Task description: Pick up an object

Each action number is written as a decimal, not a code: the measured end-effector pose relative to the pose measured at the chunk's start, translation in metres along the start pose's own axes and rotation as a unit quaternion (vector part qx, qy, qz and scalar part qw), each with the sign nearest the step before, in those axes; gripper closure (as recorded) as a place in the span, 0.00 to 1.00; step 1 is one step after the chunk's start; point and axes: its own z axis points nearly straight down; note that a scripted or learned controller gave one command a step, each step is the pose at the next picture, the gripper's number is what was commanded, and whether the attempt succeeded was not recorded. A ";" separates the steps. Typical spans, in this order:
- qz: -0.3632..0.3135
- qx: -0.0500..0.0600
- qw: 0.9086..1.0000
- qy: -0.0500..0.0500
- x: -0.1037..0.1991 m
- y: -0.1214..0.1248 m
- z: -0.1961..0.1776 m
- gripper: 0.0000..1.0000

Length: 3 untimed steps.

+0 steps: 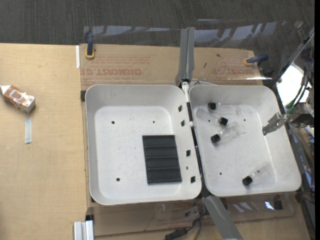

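1. Sitting in the left bin (100, 134), toward its 5 o'clock part, is a black ridged block (161, 159).
2. Lying in the right bin (280, 134) are four small clear bottles with black caps: one at 11 o'clock (212, 105), two near the middle (223, 121) (215, 138), one at 5 o'clock (247, 181).
3. At the right bin's 3 o'clock edge is the gripper (272, 125); nobody can tell if it is shut or loose.
4. A small box (19, 99) rests on the bench, far toward 9 o'clock.

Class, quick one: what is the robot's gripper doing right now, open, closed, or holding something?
Gripper: at the right bin's right wall, nothing seen between its fingers; open or closed cannot be told at this size.
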 end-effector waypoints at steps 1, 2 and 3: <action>-0.073 -0.001 0.997 -0.001 -0.020 0.008 -0.085 0.00; -0.137 0.000 0.991 -0.001 -0.020 -0.005 -0.215 0.00; -0.139 0.000 0.990 -0.002 -0.020 -0.003 -0.223 1.00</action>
